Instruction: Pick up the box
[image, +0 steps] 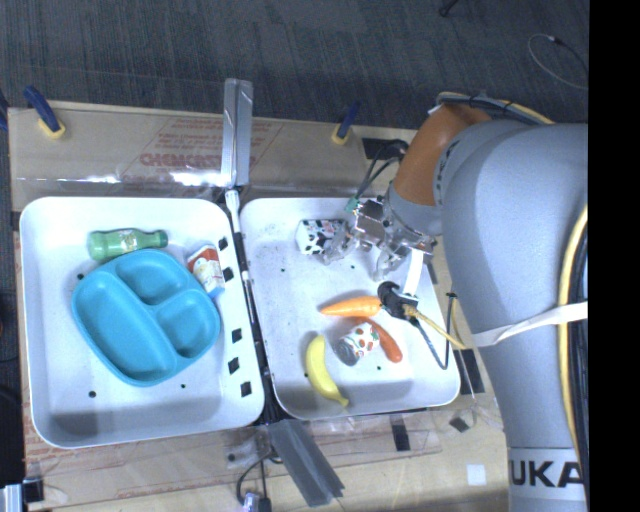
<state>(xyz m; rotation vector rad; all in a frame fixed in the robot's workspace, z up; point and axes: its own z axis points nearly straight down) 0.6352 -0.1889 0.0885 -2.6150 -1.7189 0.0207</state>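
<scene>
Pincer (362, 232) low in the right bin (270, 300), next to a black-and-white box (320, 238)

The grey arm (500, 260) reached in from the right, its pincer at the bin's far end; whether it was wide or narrow could not be told; the box lay just left of it, seemingly touching, not visibly between the fingers; nearer the camera from the pincer lay a carrot (350, 307), a small cup (357, 344), a red piece (389, 345) and a banana (322, 371); well to its left, in the other bin (40, 330), sat a blue divided plate (145, 315), a green bottle (125, 242) and a small carton (206, 268); both bins rested on the table (120, 140).
</scene>
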